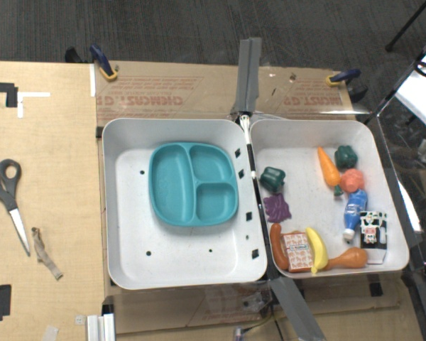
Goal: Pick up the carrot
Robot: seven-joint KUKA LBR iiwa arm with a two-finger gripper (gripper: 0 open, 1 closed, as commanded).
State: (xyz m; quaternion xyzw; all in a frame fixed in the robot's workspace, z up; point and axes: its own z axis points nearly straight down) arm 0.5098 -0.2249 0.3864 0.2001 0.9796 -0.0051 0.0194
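- carrot: smooth orange taper, lying in right bin, upper right part, tip toward the far wall
- dark green lump just beside it, round pink-orange fruit touching its lower end
- yellow banana curved near front wall
- left bin: teal three-compartment plate, glossy plastic
- scissors on the wood surface
- tool state: cannot tell

On my worktop two bins sit side by side. The left bin holds a divided plate. In the right bin, the carrot lies toward 1 o'clock, a banana at 6 o'clock, a box touching its 9 o'clock side. Scissors lie at the worktop's 9 o'clock edge.
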